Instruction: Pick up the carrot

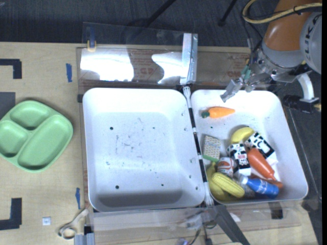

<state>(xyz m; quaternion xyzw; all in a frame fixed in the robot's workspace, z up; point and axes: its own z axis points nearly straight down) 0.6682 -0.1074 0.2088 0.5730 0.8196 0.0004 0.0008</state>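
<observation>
Two shallow white bins sit side by side on the wooden table (41,70). The left bin (135,101) shows bare, smooth plastic flecked with faint dark scuffs. The right bin (273,108) is the busy one. The carrot (219,113) lies alone toward the bin's twelve o'clock edge, a smooth orange taper on its side with a green stub pointing to nine o'clock, well apart from everything else in there.

Down toward six o'clock in that bin comes the heap: a yellow lemon-like piece (241,134), a black-and-white patterned block (260,143), a glossy orange-red bottle shape (262,165), a bumpy yellow corn cob (227,185), a blue-and-white bottle (261,187) lying flat, and a small speckled card (211,147) up against the divider, all crowded and touching.

Out at nine o'clock on the table rests a pale green divided plate (34,135), matte, with rounded compartments. A shiny clear sheet (138,60) stands behind the left bin.

The arm (288,40) comes in from two o'clock, grey with the orange band up top. The hand (234,91) hovers over the right bin's far rim, just at one o'clock of the carrot and apart from it, tilted down toward eight o'clock. Nothing sits between its fingers; whether they're spread or closed, I cannot tell.
</observation>
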